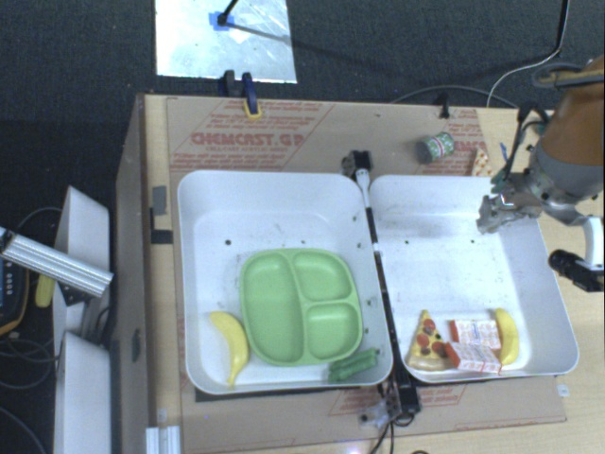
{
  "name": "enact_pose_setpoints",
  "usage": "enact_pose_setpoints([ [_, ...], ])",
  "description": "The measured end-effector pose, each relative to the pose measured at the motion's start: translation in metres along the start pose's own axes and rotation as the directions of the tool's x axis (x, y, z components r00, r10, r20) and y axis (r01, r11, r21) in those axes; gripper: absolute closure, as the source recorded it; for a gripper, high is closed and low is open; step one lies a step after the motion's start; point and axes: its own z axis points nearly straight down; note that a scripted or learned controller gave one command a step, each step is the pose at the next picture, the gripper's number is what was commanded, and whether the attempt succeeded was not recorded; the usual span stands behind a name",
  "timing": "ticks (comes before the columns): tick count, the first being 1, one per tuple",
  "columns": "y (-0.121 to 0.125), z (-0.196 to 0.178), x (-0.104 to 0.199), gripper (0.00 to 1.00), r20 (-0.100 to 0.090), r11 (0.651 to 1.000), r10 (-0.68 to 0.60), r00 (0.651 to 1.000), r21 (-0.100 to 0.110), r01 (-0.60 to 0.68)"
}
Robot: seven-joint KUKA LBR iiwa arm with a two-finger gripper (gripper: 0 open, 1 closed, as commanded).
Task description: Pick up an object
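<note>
My gripper [492,215] hangs over the upper right part of the right bin [444,268], with nothing visible in it. At that bin's front lie a pizza slice toy [428,340], a red-and-white box [474,341] and a small banana [509,334]. The left bin [265,206] holds a green divided plate [301,305], a yellow banana [230,342] at its left and a green pickle-like piece [354,365] at its front right.
A small green-labelled can [437,147] lies on the cardboard behind the right bin. A blue clamp [249,90] stands at the board's back edge. Grey metal gear [57,263] sits left of the bench.
</note>
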Motion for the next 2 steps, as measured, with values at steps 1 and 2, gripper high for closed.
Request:
enact_pose_setpoints([
  [1, 0.0090, -0.0324, -0.0423, 1.00, 0.002, 1.000, 0.003, 1.000, -0.002, -0.003],
  [2, 0.0089, -0.0319, -0.0418, 0.00, 0.002, 1.000, 0.002, 1.000, -0.001, -0.002],
])
